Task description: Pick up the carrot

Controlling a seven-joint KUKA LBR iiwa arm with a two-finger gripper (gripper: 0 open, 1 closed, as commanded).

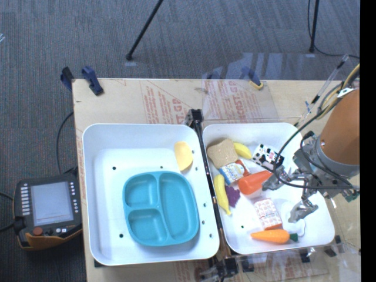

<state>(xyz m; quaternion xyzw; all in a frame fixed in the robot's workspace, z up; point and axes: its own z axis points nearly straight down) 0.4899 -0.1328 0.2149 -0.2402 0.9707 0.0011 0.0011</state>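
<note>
Lying lengthwise left-to-right at lower right of frame, the carrot sits just below-left of the tool, whose fingers are spread and hold nothing.

Grey carpet floor w/ tripod legs, plywood bench.

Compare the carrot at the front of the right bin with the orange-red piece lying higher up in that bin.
The carrot is paler orange, slim and tapered, lying level along the front wall. The orange-red piece is redder, stubbier and blunt, lying tilted mid-bin. The carrot has a green tip; I see none on the other. Both lie loose in the right bin.
</note>
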